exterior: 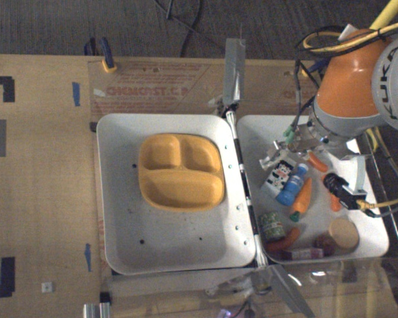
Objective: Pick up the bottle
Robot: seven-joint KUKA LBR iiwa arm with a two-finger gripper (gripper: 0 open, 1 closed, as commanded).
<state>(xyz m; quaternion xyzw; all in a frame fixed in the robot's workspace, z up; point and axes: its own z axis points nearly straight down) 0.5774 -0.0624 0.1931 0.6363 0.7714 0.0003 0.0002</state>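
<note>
Gripper hangs low in the right bin; we cannot tell its state. Just below lies 1 blue bottle, between a cow-print carton and 1 orange carrot. We see 2 smooth white bins on a wooden bench. The left bin holds 1 yellow tray with 3 parts.

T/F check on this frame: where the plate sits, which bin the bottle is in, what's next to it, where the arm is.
1. The yellow divided plate lies in the left bin. True.
2. The blue bottle lies in the left bin. False: it is in the right bin.
3. A carrot lies beside the bottle. True.
4. The arm hangs over the left bin. False: it is over the right bin.
</note>
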